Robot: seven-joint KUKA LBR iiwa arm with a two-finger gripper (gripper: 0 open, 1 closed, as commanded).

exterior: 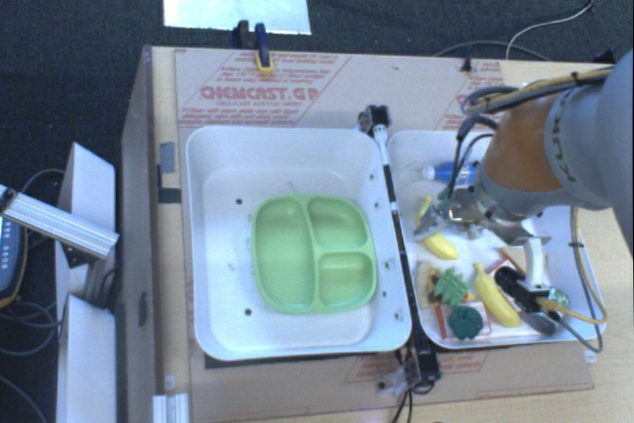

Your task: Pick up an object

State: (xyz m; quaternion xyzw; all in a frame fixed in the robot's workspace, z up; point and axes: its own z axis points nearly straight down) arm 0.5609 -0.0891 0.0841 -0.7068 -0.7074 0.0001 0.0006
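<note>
At the far left we see the left bin (pixel 213 213), and lying flat in its middle is a pale green divided plate (pixel 315 253) with three compartments, all of them bare. Just beside it, across the shared rims, sits the right bin (pixel 414 158), where the loose things are gathered near the left wall and the front. A small yellow lump (pixel 442 248) lies close to the left wall. In front of it stands a light green leafy toy (pixel 451 287), and nearer the front rim a dark green round toy (pixel 466 321) almost touches it. A yellow banana (pixel 495 295) lies slantwise just to the right of those two. Towards the back of this bin a blue and white tube (pixel 446 172) lies on the floor. The gripper (pixel 454 213) hangs low over the right bin, just above the yellow lump; we cannot tell whether it is apart or together, and we see nothing held in it. The grey arm (pixel 580 144) with its orange band reaches in from the right
</note>
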